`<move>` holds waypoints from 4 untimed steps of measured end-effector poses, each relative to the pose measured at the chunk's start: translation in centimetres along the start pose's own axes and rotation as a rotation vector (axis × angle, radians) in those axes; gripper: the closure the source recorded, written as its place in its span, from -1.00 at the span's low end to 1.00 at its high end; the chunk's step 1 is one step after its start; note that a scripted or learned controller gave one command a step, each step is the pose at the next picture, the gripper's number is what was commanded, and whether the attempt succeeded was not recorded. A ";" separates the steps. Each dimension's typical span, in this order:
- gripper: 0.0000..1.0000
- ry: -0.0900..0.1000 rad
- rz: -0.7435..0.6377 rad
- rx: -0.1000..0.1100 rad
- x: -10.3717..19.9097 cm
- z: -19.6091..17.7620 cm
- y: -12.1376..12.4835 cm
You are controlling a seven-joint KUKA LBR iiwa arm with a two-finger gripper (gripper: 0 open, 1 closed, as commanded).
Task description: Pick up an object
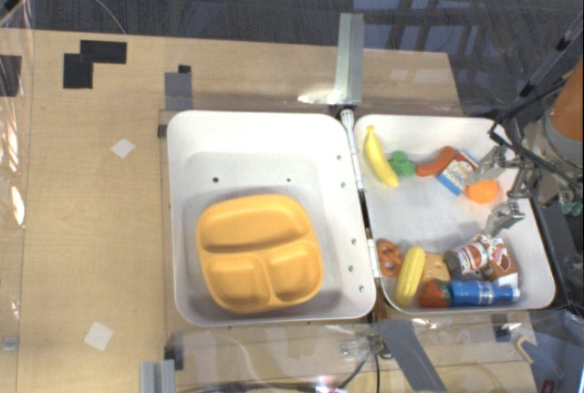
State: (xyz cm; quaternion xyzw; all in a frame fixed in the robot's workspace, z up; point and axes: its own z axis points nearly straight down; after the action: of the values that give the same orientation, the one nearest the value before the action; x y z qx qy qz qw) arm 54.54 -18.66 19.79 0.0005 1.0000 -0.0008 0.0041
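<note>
While the arm (564,122) reaches in from the right of my view, I see the tool (505,191) over the right edge of the right bin (429,222). Its 2 metal fingers (494,161) stand apart, 1 nearer the back and 1 nearer the front, and the orange ball (484,191) lies in the gap between them. I cannot tell whether either finger touches the ball, and nothing looks lifted off the bin floor.

Just beside the ball, toward the bin's middle, sits a small blue and white carton (455,173), touching a red-orange carrot (435,164) with a green top (401,166). A yellow banana (378,157) lies next to that, near the bin's left wall. Along the front wall I see a pretzel (389,257), a yellow corn cob (411,274), a red piece (434,294), a blue bottle (482,294) lying on its side, and a brown and white packet (485,257) behind the bottle.

On the desk (91,200), the left bin (265,140) holds a yellow divided tray (260,250) with 3 compartments.
</note>
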 end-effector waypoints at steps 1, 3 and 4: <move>-1.00 0.004 0.212 -0.005 -8.2 8.9 9.7; -1.00 -0.011 0.764 -0.004 -6.3 10.6 8.5; -1.00 -0.004 0.840 0.001 -7.5 7.9 1.7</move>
State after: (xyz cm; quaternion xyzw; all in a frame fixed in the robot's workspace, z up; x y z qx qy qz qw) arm 62.14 -17.00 11.94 0.4081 0.9129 0.0004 0.0059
